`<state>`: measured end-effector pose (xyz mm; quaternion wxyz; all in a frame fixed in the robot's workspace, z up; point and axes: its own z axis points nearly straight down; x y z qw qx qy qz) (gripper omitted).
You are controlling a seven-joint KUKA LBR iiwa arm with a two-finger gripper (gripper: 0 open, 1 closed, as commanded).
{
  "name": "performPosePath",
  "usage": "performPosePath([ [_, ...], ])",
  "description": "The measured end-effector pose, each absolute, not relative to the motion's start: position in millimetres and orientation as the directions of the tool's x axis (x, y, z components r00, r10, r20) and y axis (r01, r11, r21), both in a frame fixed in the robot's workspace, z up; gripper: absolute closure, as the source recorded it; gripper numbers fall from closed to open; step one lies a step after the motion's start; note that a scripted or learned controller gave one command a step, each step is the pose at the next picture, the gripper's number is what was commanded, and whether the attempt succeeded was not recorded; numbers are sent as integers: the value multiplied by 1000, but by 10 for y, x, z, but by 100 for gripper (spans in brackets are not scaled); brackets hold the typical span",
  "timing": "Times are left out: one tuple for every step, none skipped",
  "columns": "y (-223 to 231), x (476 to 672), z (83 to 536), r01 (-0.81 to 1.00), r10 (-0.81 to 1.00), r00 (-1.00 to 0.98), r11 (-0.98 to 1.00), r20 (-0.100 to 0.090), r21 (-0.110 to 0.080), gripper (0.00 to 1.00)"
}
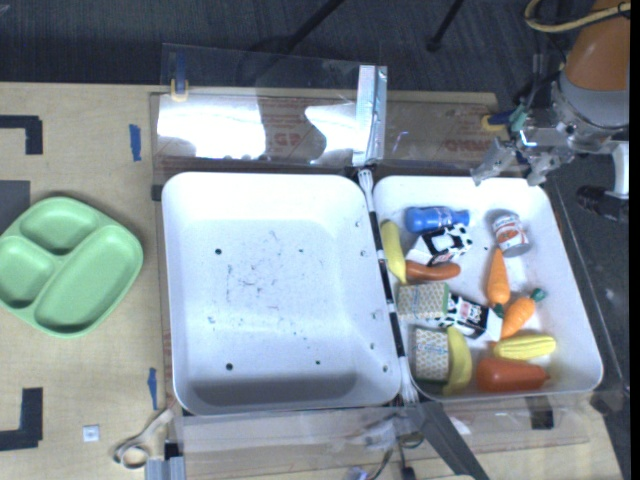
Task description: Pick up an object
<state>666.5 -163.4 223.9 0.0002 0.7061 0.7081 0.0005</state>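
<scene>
While the end effector (512,158) hovers at the right bin's (570,268) twelve-o'clock rim, its grip state unreadable, toy food crowds that bin.

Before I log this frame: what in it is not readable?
- Gripper, camera view: small and blurred at the right bin's far rim; open or shut unclear.
- Arm: cut off by the top right edge.
- Small can: label too small to read.
- Piled items at the near end overlap.

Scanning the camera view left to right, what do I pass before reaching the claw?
Green divided plate → left bin → banana at the right bin's left edge → blue can → small red-and-white can → claw, above the right bin's far rim.
</scene>
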Motion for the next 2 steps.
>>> performPosePath([
  [-1841,5925,1585,993,993,-118,118,0,2,0],
  [-2029,5678,942,990,990,-138,138,0,3,0],
])
